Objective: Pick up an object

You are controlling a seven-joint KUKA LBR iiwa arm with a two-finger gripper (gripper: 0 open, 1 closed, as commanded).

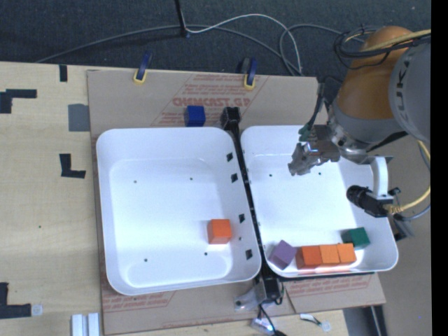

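Several blocks [325, 255] crowd the right bin [280, 145] at its 5 o'clock corner. Whether the claw [302, 164] is apart or together, I cannot tell. Descending onto that tight row risks a jammed or missed grasp.

A: How's the light?
B: Even and bright; the left bin [112, 187] glares white, with soft shadow along its inner walls.
A: Sharpness?
B: Slightly soft, grainy; dark floor beyond that bin.
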